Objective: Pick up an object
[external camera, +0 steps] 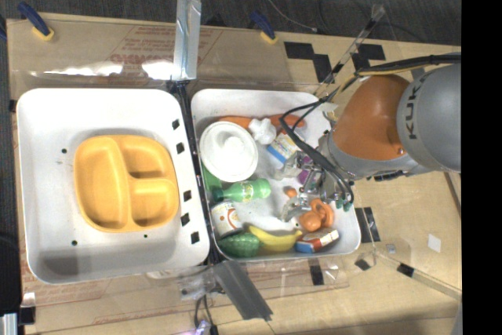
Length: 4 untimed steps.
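Presently, the end effector [314, 196] sits low in the right shallow white plastic bin [345, 243], among the clutter; whether it is apart or together cannot be told, as wiring and small items crowd it. Nearest the camera's lower edge, just below and left of the end effector, a curved yellow banana [274, 236] lies beside a dark green rounded object [239, 245], with a small red, white and blue packet [318, 241] below the end effector. A small orange toy-like item [318, 216] lies touching or just beside the end effector. To its left lies a green plastic bottle [239, 192] on its side. Farther up and left sits a round white bowl [228, 152]. Well to the left, the second white bin [47, 121] contains a yellow three-compartment plastic tray [125, 182]. Above and right of the end effector is the arm's orange band [369, 121]. Beyond both bins runs the brown cardboard-covered worktop [110, 43].
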Each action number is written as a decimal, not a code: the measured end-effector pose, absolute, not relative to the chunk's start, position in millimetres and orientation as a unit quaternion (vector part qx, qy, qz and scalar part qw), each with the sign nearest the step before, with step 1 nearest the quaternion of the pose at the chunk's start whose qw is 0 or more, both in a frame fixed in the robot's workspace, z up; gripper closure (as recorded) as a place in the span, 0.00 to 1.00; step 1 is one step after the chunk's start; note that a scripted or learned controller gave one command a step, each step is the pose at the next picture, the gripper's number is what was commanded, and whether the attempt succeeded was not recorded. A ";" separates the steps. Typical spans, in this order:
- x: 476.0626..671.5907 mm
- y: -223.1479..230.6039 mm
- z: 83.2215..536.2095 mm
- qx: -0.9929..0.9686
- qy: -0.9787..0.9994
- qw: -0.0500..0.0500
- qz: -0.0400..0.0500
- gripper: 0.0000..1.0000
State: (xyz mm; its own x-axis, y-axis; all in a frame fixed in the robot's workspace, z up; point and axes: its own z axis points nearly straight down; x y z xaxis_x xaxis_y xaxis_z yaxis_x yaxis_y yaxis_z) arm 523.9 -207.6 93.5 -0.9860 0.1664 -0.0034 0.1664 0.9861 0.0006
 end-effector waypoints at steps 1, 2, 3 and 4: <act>523.8 -207.7 93.5 0.083 0.997 0.002 0.000 0.00; 523.8 -207.8 93.5 0.084 0.997 0.002 0.000 0.00; 523.7 -207.8 93.5 0.084 0.996 0.002 0.000 0.00; 523.7 -207.9 93.4 0.084 0.996 0.002 0.000 0.00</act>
State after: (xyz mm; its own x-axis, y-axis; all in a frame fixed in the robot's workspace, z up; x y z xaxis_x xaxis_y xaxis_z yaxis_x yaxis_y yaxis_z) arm 523.7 -207.9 93.4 -0.9860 0.1667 -0.0032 0.1667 0.9860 0.0006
